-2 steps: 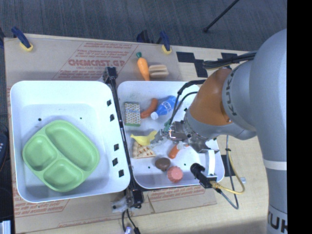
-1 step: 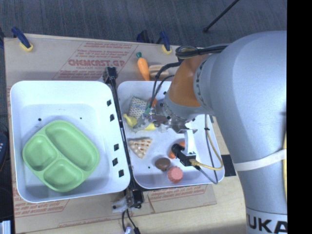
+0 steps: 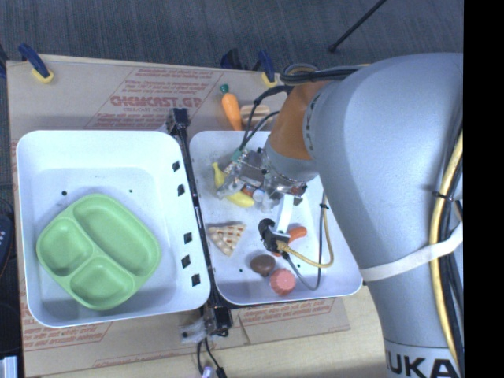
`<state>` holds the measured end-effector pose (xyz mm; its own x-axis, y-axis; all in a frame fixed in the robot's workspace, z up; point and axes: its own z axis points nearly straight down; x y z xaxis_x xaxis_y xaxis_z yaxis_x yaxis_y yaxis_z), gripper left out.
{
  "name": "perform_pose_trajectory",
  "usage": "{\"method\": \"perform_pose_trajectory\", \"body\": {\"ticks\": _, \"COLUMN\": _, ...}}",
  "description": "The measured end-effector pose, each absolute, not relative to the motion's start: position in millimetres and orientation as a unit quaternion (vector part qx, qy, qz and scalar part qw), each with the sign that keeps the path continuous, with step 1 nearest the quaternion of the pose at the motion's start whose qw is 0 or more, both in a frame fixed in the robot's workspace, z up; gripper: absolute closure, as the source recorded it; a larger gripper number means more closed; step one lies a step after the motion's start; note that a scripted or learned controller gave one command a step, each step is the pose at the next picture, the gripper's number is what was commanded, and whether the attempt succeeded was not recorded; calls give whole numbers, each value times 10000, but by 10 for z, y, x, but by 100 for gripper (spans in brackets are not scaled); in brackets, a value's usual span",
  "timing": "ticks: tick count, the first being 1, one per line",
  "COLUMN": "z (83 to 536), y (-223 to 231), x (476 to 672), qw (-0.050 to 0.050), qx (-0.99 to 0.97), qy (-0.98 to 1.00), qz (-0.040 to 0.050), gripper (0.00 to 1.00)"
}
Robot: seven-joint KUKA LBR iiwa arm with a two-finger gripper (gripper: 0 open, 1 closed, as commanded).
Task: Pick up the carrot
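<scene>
We see the carrot [image 3: 231, 110] lying outside the bins at upper centre; the gripper [image 3: 246, 181] hovers over the right bin [image 3: 340, 278]; we cannot tell its opening.

Premises assessed as a robotics laboratory or test cell, not a domestic or retail setting. An industrial grey arm [image 3: 394, 187] marked KUKA, with loose cabling, occupies the right side. The tabletop [image 3: 118, 101] is covered with printed protective board held down by blue spring clamps [image 3: 35, 61] at its far edge. Two shallow white bins [image 3: 47, 148] sit side by side, joined by black clips [image 3: 179, 120]. Contents are plastic toy food items [image 3: 226, 236] and a green divided plate [image 3: 98, 250]. Flooring is grey commercial carpet [image 3: 118, 10]. A dark stand leg [image 3: 370, 10] crosses the carpet.
</scene>
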<state>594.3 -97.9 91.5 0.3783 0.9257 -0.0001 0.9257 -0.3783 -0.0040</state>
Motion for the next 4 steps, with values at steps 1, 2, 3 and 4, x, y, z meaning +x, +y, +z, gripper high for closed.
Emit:
{"method": "perform_pose_trajectory", "body": {"ticks": 1, "z": 918, "y": -948, "x": 6233, "qw": 15, "qx": -7790, "qy": -6270, "qz": 9, "gripper": 0}}
{"method": "perform_pose_trajectory", "body": {"ticks": 2, "z": 1720, "y": -1275, "x": 6569, "qw": 1, "qx": -6502, "qy": -7598, "qz": 1, "gripper": 0}}
{"method": "perform_pose_trajectory", "body": {"ticks": 3, "z": 1130, "y": -1489, "x": 6573, "qw": 2, "qx": -7427, "qy": -6696, "qz": -1, "gripper": 0}}
{"method": "perform_pose_trajectory", "body": {"ticks": 4, "z": 968, "y": -1203, "x": 6580, "qw": 2, "qx": -8514, "qy": -5245, "qz": -2, "gripper": 0}}
